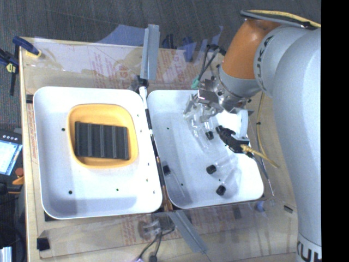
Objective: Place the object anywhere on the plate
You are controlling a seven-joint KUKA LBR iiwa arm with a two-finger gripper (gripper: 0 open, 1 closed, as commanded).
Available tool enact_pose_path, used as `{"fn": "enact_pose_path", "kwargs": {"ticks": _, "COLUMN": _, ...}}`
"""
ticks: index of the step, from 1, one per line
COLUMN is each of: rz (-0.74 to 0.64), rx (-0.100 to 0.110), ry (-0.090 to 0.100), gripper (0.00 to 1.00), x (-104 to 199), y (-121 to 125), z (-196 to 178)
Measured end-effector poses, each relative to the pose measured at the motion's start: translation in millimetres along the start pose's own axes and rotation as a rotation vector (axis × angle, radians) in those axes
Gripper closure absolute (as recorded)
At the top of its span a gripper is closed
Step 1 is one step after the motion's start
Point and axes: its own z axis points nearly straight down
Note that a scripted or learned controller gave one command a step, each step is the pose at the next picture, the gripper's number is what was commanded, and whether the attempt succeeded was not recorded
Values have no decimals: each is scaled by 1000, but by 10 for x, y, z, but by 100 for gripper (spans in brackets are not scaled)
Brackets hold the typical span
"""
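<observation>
The table (82, 64) carries two white bins that fill most of its top, leaving a narrow strip of bare board along its far edge and near edge. The left bin (49, 162) sits close to the table's left edge. In it lies a yellow plate (101, 113) with rounded corners, set toward the bin's far half. White floor shows all round the plate, with the widest open stretch toward the bin's near edge. A dark ribbed block (102, 141) lies flat on the plate and covers most of its middle, so a yellow margin shows on every side of it.

The right bin (180, 184) touches the left bin along their shared rim. The gripper (200, 118) hangs over its far half, and I cannot tell whether it is open or closed. Two small black pieces (211, 169) (220, 190) lie apart near the bin's near right corner, and the bin's left half is open floor. The grey arm (289, 91), with its orange band (242, 48), crowds the table's right edge.
</observation>
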Motion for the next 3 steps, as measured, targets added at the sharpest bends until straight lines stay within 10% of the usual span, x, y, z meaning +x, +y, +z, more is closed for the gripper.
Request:
{"fn": "enact_pose_path", "kwargs": {"ticks": 2, "rz": -447, "rx": -2, "ry": -3, "gripper": 100, "x": 1030, "y": 25, "z": 220}}
{"fn": "enact_pose_path", "kwargs": {"ticks": 3, "rz": -446, "rx": -2, "ry": -3, "gripper": 0, "x": 1026, "y": 27, "z": 218}}
